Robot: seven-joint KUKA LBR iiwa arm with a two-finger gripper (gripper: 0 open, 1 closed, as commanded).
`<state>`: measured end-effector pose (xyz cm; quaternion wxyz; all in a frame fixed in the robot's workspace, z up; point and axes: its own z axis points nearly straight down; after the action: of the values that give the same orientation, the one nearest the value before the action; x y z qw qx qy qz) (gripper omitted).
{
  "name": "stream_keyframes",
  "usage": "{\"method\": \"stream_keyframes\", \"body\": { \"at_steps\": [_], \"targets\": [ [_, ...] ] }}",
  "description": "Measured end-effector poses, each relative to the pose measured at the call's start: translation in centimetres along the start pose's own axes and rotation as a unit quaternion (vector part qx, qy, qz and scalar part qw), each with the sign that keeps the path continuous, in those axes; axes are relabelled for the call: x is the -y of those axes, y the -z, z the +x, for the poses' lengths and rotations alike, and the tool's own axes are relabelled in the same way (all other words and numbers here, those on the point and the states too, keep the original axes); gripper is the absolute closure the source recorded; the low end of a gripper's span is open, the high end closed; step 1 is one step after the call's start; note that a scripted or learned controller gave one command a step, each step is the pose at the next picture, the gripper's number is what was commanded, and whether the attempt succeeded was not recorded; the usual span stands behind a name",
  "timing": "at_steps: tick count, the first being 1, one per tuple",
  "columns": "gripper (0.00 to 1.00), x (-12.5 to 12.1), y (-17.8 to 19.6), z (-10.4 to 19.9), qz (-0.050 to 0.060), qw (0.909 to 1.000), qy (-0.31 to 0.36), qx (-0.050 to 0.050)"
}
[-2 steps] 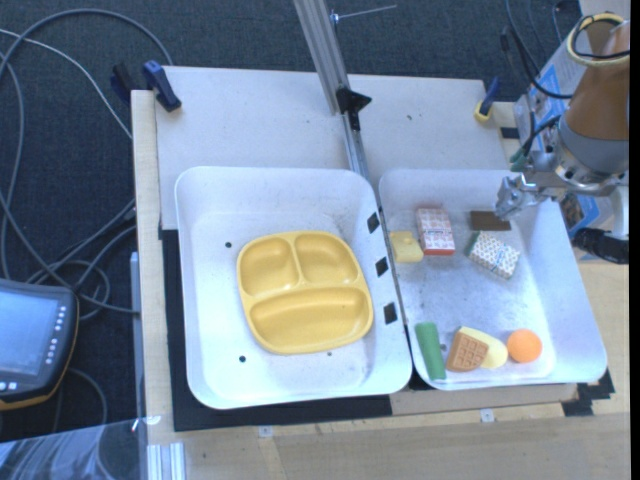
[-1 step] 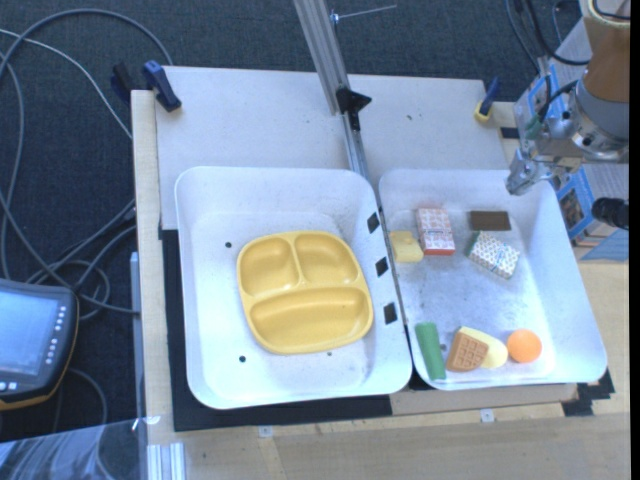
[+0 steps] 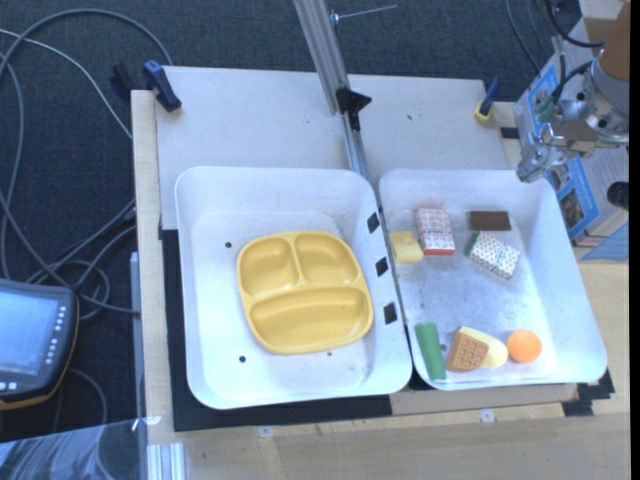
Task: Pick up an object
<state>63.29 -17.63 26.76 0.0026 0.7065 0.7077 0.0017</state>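
Camera view: dark carpeted floor strewn with black cables, beneath a pale wooden bench bearing two shallow white bins side by side. Left bin: a yellow three-compartment tray, flat, near centre. Right bin: a red-and-white printed carton, lettering too small to read; a pale yellow block touching its left side; a dark brown block and a white patterned box further right; along the near edge a green cylinder, a waffle-patterned piece on a yellow shape, and an orange ball. Slanted aluminium rail crossing from the top down to the seam between the bins; blue clamps at the back corners; a pendant screen at far left. Gripper at the right bin's far right rim, above and apart from all objects, nothing visibly held; finger spread impossible to tell. Nearest items: the brown block and patterned box, down-left of it.
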Motion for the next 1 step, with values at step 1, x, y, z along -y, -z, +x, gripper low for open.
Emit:
{"method": "stream_keyframes", "body": {
  "at_steps": [1],
  "targets": [
    [1.00,-0.06,-1.29,5.55,0.004,1.0000,0.002,-0.002]
  ]
}}
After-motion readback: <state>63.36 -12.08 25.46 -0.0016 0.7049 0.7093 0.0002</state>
